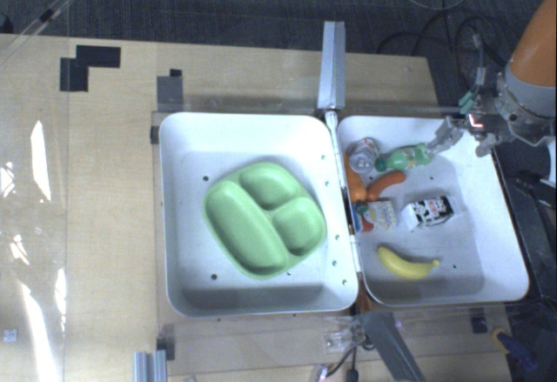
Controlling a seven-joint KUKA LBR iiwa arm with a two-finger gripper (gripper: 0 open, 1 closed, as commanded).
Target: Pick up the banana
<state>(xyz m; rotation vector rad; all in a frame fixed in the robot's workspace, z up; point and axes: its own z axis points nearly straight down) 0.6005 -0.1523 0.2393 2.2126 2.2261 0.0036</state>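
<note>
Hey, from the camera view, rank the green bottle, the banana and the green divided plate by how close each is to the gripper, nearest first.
Measured from the gripper at the right bin's upper right:
1. Green bottle, right bin's upper part, just left of the gripper.
2. Banana, right bin's lower part, well below the gripper.
3. Green divided plate, in the left bin, farthest.

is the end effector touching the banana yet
Apart. The camera view shows the end effector at the right bin's far edge, with bare white floor separating it from the banana near the front.
</note>
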